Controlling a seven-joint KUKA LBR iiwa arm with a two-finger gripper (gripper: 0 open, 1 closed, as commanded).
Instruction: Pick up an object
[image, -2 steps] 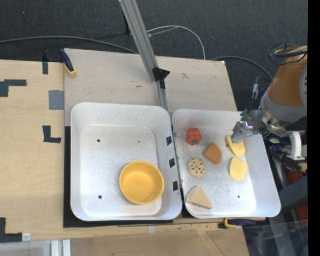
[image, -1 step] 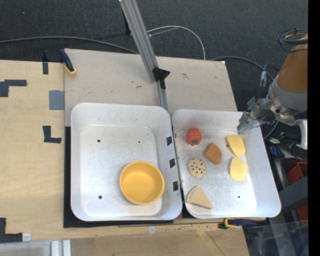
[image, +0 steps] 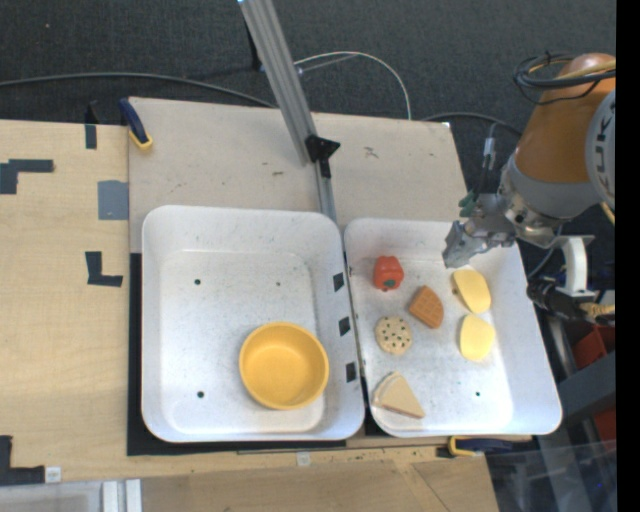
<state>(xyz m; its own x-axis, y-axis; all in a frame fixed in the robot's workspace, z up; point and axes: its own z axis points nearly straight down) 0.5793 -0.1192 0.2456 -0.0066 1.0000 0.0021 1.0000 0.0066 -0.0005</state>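
I see the pincer (image: 462, 250) at the upper right of the right bin (image: 520, 400), hanging off the grey and orange arm (image: 565, 130) that comes in from the right. The finger end is a dark blur from up here, so I can't tell if it's released or clenched; nothing visibly sits in it.

Closest to the pincer: a pale yellow piece (image: 472, 290), just below and slightly right of it, maybe touching the tip, hard to say at this angle. Below that one, a second yellow piece (image: 477, 337), apart from the first. Left of the pincer, near, is the red pepper-like item (image: 388, 272). Below-left of the pincer lies the brown wedge (image: 426, 307), then the round speckled cookie (image: 394, 335) just beyond it. Farthest down in this bin, well apart from the pincer, is a tan cheese-like wedge (image: 400, 397) at the lower left corner.

Far left of the pincer, the left bin (image: 170, 300) holds a yellow bowl (image: 284, 365), upright, near its lower right. A grey pole (image: 290, 90) slants up from between the bins.
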